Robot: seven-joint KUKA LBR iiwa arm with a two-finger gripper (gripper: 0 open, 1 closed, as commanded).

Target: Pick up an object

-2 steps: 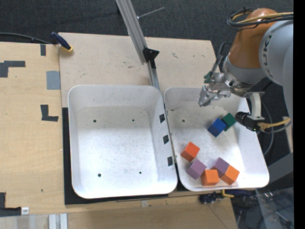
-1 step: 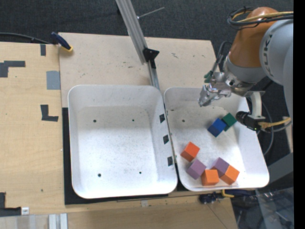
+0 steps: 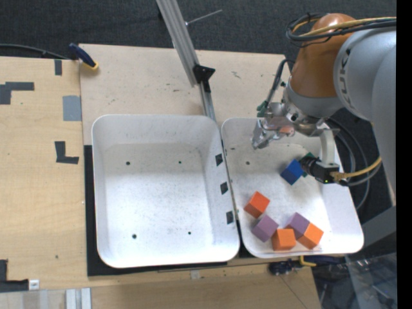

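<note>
From the overhead camera, the grey arm comes in from the right and its gripper (image 3: 262,138) hangs over the far end of the right bin (image 3: 340,205), above bare white floor with no block under it. I honestly can't tell how the gripper is set, because the whole tip is a small blurry grey lump from this angle, and nothing is visibly caught in it. So for picking up an object, I'd say nothing is done yet: every block lies on the bin floor and the whole grab-and-lift is still left to do. Count time, six blocks in total, all in the right bin. There's one blue block (image 3: 292,171) closest to the gripper, lying nearer the bin's right wall (probably the easiest target, just my guess). Three orange ones: a lone orange block (image 3: 257,204) mid-bin, plus two more, (image 3: 283,238) and (image 3: 311,235), in the cluster at the near end. Two purple blocks, (image 3: 264,226) and (image 3: 298,223), sit in that same cluster, touching their orange neighbours. The left bin (image 3: 106,192) is just speckled white floor.
</note>
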